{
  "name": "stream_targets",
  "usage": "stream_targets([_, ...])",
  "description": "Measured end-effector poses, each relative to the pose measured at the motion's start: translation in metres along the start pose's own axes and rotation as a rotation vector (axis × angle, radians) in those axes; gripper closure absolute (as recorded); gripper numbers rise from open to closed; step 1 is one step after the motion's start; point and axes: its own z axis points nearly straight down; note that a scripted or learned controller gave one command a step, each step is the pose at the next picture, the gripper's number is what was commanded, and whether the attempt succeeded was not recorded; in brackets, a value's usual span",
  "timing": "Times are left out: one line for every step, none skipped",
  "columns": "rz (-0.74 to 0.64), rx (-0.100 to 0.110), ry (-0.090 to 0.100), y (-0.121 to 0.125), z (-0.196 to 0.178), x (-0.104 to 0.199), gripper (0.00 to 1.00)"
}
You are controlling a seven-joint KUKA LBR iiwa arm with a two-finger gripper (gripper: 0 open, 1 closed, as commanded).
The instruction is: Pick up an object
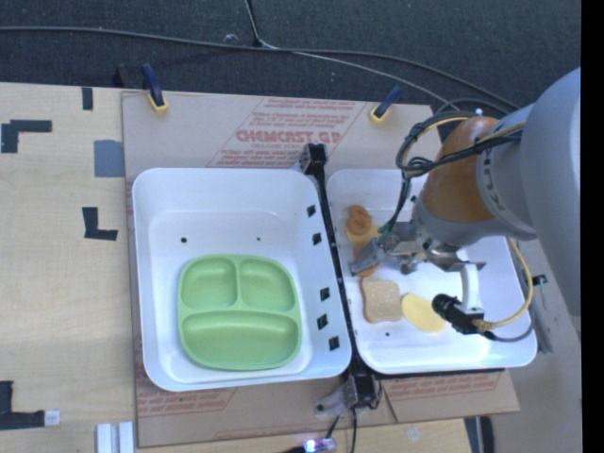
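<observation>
- 3 small food-like pieces lie in the right bin [500,352]: a pale toast slice [381,300], a yellow oval piece [423,313] and an orange-tan lumpy piece [359,222].
- The toast slice lies near the divider side of the right bin, towards that bin's front edge.
- The yellow oval piece lies just beside the toast slice, on the side away from the divider, and may be touching it.
- The orange-tan piece sits behind the toast slice, further towards the back wall of the right bin, close to the divider.
- The gripper [370,259] hangs low between the orange-tan piece and the toast slice; whether its fingers are open or closed cannot be told, and nothing can be seen between them.
- The arm [528,177], with its orange band, covers the back right part of the right bin.
- The left bin [156,201], next to the right bin, holds a green divided plate [240,311] with 3 compartments.
- Both bins rest on a cardboard sheet [274,130] held by 2 blue-and-yellow clamps [153,91] at its back edge.
</observation>
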Motion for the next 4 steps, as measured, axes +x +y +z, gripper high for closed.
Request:
stream_targets([-0.001, -0.003, -0.001, 0.001, -0.011, 0.000, 1.00])
stream_targets([0.001, -0.004, 0.000, 0.004, -0.060, -0.009, 1.00])
stream_targets([0.000, -0.007, 0.000, 0.004, -0.124, -0.011, 1.00])
stream_targets([0.000, -0.004, 0.001, 0.004, -0.152, -0.011, 1.00])
